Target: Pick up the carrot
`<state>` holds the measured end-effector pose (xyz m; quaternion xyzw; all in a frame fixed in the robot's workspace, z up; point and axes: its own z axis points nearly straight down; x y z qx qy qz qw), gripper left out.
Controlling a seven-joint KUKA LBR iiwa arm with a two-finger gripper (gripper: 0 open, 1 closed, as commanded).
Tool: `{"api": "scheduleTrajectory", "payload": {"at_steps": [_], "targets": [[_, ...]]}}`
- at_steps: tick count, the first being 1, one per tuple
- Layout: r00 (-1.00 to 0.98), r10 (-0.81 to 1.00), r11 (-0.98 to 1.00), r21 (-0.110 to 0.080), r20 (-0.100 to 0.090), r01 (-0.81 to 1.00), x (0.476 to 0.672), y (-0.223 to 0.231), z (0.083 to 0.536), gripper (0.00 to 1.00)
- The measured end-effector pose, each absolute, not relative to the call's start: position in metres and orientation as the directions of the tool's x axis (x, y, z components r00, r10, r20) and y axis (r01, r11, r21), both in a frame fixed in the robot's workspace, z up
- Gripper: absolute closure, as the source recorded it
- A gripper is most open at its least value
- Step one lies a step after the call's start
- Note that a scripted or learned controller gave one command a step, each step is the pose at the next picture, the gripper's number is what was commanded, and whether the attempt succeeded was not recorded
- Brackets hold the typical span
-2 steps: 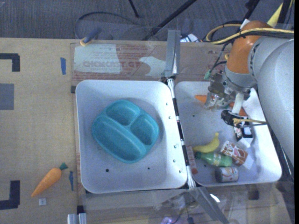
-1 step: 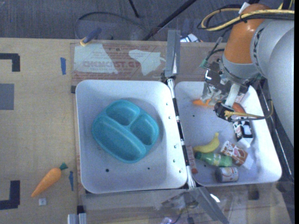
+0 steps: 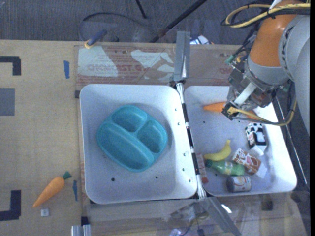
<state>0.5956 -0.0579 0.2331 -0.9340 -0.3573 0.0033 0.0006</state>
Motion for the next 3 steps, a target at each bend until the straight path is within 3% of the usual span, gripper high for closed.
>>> {"api": "scheduleTrajectory", "payload": {"at_steps": [1, 2, 3], "targets": [[0.743, 0.669, -0.743, -0.007, -0.011, 0.669, 0.595, -0.058, 0.24, 1.0], [0.974, 0.226, -0.974, -0.004, -0.01, 0.226, 0.565, -0.021, 0.233, 1.0], [0.967, 0.255, -0.967, -0.003, -0.009, 0.255, 0.497, 0.015, 0.24, 1.0]]}}
